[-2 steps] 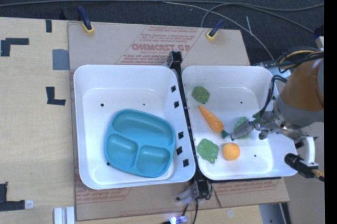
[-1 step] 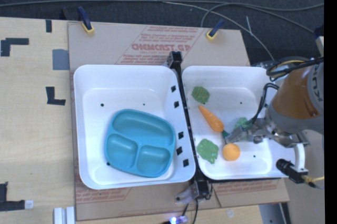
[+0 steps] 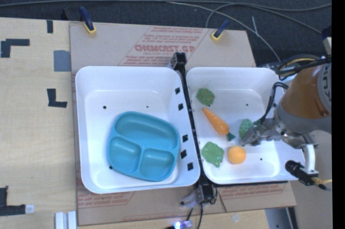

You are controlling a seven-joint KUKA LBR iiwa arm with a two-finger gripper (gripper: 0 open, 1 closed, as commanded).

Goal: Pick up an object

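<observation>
The right bin (image 3: 237,80) holds several toy foods. A green leafy piece (image 3: 205,96) lies near its back left. An orange carrot (image 3: 216,120) slants across the middle. Another green piece (image 3: 212,153) sits at the front left, with a small orange ball (image 3: 236,155) beside it. A third green piece (image 3: 246,127) lies right of the carrot. My gripper (image 3: 251,136) reaches in from the right and sits low just beside that green piece, above the orange ball. The arm's orange band (image 3: 304,94) shows at the right.
The left bin (image 3: 91,88) holds a blue divided tray (image 3: 143,145). A black divider (image 3: 185,109) runs between the bins. Cables (image 3: 232,12) trail across the dark floor behind the bench. Two clamps (image 3: 88,23) hold the cardboard sheet at the back.
</observation>
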